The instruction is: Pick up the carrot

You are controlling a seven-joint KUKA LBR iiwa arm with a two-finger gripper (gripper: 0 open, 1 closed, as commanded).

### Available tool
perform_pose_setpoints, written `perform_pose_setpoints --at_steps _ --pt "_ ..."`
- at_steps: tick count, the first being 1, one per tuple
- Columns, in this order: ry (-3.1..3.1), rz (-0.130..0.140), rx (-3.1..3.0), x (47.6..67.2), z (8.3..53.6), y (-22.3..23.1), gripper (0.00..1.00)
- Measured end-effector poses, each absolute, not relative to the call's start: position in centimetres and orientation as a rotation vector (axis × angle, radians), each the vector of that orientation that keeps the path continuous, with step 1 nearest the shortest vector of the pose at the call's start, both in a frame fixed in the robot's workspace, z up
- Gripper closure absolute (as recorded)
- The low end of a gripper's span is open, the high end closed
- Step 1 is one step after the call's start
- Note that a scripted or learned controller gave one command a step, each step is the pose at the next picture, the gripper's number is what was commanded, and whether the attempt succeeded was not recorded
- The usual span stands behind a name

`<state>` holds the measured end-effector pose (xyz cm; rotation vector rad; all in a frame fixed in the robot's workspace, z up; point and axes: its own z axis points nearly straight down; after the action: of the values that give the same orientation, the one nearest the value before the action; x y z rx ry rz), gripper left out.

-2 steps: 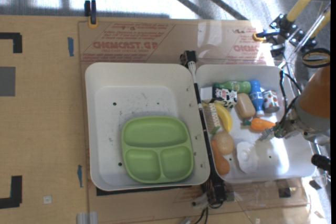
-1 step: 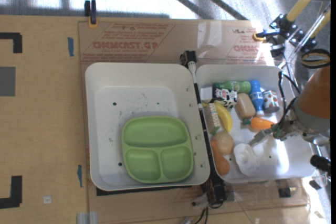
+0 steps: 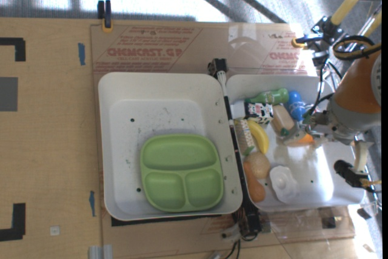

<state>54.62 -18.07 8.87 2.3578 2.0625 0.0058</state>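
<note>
carrot: the stubby orange carrot lies at the lower-left edge of the right white plastic bin, touching a pale potato

gripper: the grey gripper is well away, over clutter; can't tell if it's open

risk: probably grabs the yellow banana instead

Two bins sit side by side on the table: the left bin holds a divided plate toward its near edge. The right bin holds a bottle at the back, a banana before it, and the carrot at the near left corner, just beside a cup. The tool is over the bin's right side.
</note>
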Motion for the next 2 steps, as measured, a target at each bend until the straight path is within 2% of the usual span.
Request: perform_pose_setpoints --at_steps 1,2 --pt "2.068 0.016 2.348 54.87 10.10 -17.65 1.00" --pt "2.069 0.015 2.349 54.84 10.04 -17.65 0.00"
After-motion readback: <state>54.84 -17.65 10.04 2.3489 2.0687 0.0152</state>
